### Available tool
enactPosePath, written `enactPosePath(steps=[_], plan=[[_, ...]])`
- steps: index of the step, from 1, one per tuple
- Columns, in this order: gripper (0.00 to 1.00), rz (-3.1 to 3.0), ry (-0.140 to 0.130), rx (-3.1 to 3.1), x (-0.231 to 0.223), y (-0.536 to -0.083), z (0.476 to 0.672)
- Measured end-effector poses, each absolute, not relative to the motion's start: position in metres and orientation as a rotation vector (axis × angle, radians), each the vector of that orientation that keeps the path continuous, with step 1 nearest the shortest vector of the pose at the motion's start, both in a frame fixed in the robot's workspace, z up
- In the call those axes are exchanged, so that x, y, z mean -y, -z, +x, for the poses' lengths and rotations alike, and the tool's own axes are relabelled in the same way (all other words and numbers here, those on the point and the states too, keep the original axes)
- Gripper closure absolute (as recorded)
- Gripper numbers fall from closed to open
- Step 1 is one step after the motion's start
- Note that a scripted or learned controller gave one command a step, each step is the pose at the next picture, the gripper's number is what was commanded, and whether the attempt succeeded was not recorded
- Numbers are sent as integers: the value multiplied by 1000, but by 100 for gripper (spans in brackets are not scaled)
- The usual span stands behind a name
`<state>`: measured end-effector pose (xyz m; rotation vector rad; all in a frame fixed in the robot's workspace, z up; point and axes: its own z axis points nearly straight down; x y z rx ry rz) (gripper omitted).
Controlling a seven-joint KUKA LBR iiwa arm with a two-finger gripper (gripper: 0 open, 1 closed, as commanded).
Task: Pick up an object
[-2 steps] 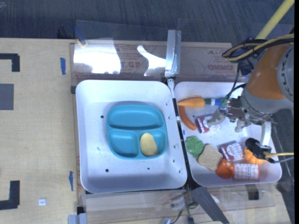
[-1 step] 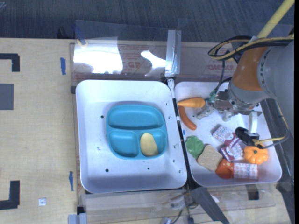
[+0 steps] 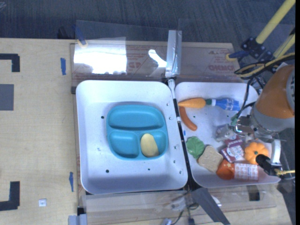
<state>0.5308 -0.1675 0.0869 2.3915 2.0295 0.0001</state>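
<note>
My gripper hangs low in the right bin, below the arm's orange band. It is just above a dark red packet and left of an orange pumpkin-like toy. A carrot, an orange sausage and a blue-and-white bottle lie toward the bin's far side. A green leaf, a bread slice and a red bottle with a white label lie along the near side. Nothing is seen in the gripper's hold.
The left bin holds a blue divided tray with a yellow potato-like piece in its near right compartment. A metal divider stands behind the bins. Yellow and black cables hang at the far right.
</note>
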Motion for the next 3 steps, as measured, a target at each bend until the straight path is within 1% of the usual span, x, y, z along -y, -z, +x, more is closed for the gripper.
enactPosePath(steps=[1,2,3], plan=[[0,2329,-4,-2101,158,-87,523],[0,2296,-4,-2135,143,-87,528],[100,2296,-8,-2131,144,-98,529]])
